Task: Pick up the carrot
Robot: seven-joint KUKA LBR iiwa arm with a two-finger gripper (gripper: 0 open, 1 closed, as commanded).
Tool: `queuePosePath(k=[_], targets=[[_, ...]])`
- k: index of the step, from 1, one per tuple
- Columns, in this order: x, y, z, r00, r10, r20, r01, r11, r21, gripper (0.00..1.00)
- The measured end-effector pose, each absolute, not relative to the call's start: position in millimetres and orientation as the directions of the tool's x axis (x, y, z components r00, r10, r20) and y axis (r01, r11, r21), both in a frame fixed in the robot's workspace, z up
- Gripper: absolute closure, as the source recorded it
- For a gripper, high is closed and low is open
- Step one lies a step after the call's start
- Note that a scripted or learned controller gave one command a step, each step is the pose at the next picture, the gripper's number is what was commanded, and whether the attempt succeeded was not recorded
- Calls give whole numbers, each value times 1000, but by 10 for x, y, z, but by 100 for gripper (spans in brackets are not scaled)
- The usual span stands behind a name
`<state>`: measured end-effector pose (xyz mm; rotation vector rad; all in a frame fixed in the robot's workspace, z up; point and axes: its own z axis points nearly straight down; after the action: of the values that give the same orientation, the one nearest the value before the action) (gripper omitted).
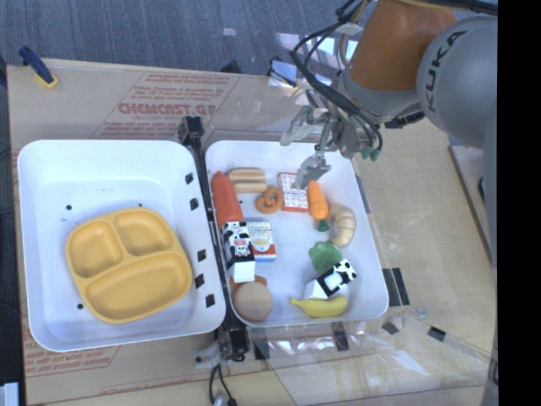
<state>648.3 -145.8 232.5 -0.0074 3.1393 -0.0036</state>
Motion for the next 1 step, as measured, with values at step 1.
queuePosePath(k=[1], targets=[[6270,-1862,1003,-1000,-28,14,-28,1000,4,0]])
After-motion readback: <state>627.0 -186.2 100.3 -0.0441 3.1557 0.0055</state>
